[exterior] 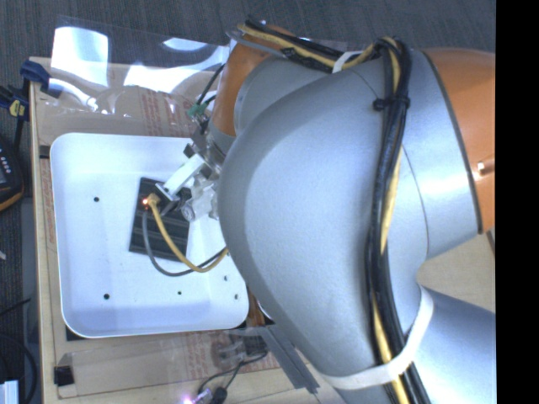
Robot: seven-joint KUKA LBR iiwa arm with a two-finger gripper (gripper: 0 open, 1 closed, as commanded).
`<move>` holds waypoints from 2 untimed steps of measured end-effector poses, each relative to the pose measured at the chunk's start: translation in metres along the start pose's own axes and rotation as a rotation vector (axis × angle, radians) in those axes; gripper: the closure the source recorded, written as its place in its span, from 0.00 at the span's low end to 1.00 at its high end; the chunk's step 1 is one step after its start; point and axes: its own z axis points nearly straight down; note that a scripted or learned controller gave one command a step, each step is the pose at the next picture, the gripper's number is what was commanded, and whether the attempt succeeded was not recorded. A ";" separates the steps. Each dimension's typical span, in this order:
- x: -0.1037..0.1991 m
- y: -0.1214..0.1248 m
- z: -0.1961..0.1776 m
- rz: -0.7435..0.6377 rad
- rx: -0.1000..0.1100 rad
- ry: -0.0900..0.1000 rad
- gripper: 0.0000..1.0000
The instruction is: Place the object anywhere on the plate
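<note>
Camera view: claw (187,194), grip state can't be told, over dark flat plate (160,221) near right edge of white bin (84,251); object unidentifiable; lower gently w/ release inside plate's edges.

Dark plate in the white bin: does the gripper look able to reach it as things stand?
Probably yes. The gripper hangs over the dark plate in the white bin, with only a yellow cable looping across it.
</note>
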 end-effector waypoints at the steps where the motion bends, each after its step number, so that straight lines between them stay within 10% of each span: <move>1: 0.000 0.000 0.000 -0.001 0.001 0.000 0.00; 2: 0.001 -0.003 -0.006 -0.011 0.006 -0.009 1.00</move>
